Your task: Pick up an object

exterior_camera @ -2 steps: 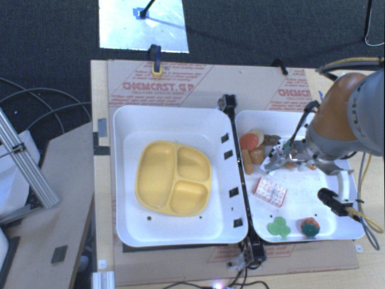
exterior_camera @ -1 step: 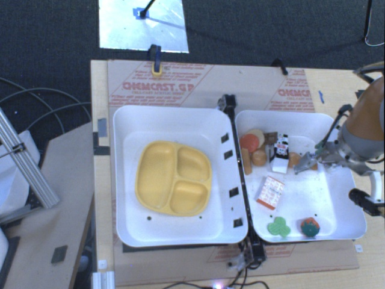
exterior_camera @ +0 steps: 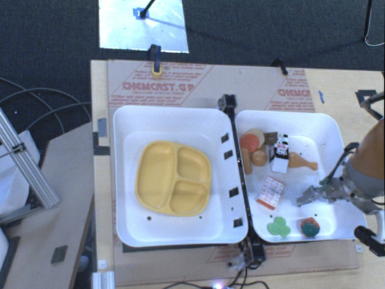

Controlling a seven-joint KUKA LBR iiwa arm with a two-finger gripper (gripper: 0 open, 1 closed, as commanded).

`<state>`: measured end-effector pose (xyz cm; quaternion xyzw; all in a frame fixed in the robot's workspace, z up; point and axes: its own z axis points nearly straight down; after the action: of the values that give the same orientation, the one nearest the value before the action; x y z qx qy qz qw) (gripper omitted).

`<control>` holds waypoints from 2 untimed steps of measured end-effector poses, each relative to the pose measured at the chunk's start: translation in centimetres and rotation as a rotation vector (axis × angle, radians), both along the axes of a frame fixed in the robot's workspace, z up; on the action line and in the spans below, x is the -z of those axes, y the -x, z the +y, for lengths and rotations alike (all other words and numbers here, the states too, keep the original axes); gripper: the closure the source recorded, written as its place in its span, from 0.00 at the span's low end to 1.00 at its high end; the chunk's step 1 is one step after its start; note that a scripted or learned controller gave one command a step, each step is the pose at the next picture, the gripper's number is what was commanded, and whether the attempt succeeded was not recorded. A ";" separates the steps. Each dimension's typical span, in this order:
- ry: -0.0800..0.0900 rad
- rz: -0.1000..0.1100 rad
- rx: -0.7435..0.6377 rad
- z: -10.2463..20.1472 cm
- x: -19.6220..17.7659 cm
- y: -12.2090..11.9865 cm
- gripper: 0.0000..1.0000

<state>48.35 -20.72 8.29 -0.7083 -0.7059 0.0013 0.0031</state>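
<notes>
In the right bin lie several small items: an orange-red round piece, a tan ball, a black-and-white block, a wooden drumstick shape, a white card with red print, a green clover-shaped toy and a red-and-green ball. My gripper reaches in from the right, low over the bin's bare floor. It sits right of the card and just above the red-and-green ball. I see nothing held in it.
The left bin holds a yellow divided plate. A black hinge strip runs between the two bins. The arm's grey body covers the right bin's right rim.
</notes>
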 end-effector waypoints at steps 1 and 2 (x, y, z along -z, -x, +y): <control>0.003 -0.010 -0.005 0.0 -1.2 -0.6 1.00; 0.008 -0.019 -0.010 0.0 -11.8 -3.5 1.00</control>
<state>51.84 -20.68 20.04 -0.7049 -0.7093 -0.0028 -0.0064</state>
